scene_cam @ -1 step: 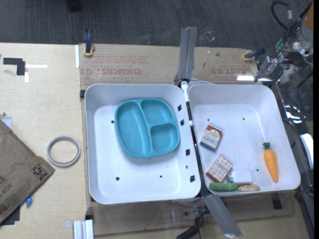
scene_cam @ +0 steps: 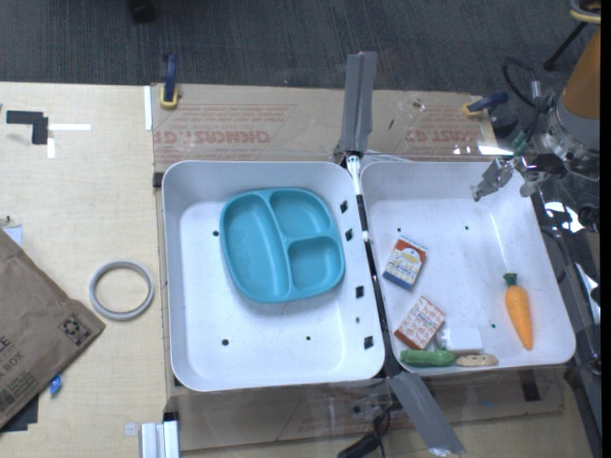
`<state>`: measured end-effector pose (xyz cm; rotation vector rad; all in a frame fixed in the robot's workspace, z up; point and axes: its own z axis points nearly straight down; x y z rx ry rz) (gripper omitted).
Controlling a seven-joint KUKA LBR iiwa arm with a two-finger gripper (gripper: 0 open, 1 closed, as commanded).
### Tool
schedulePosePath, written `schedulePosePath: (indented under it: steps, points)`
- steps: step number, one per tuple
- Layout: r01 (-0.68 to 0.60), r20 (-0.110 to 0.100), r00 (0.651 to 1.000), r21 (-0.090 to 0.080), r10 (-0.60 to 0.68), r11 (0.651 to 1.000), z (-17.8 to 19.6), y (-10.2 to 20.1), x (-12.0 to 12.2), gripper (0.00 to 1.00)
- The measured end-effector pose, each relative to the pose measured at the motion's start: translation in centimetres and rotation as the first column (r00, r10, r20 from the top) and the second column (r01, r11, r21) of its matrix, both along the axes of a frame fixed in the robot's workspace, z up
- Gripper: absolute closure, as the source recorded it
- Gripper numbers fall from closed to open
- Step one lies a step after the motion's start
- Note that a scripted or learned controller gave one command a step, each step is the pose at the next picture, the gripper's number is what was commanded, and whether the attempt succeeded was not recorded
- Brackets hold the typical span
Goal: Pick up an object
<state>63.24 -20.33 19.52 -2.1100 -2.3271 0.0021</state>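
The jaws (scene_cam: 492, 177) hover over the far right corner of the right bin (scene_cam: 458, 208), up near its back rim, and nothing sits between them; whether they are spread or pressed together cannot be told at this size. Taking the right bin as the landmark: a carrot (scene_cam: 518, 313) lies along its right side, green top pointing toward the back. A small blue and orange box (scene_cam: 405, 261) rests near the bin's left wall, about midway back. In front of that, toward the near rim, sits a red patterned packet (scene_cam: 420, 322), tilted. Just beside the packet, at the near rim, lie a green pickle-shaped piece (scene_cam: 427, 358) and a tan cookie-like piece (scene_cam: 475, 359), end to end, with a white block (scene_cam: 465, 338) just behind them. To the left of the right bin, touching it wall to wall, the left bin (scene_cam: 191, 284) holds a blue divided plate (scene_cam: 282, 243). Further left on the table (scene_cam: 67, 208) lies a roll of tape (scene_cam: 121, 288).
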Motion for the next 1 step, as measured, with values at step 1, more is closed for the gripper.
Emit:
schedulePosePath:
  steps: [1]
  points:
    - [0.018,-0.002,1.000,0.001,-0.018,1.000,-6.20,-1.32,-7.52,0.00]
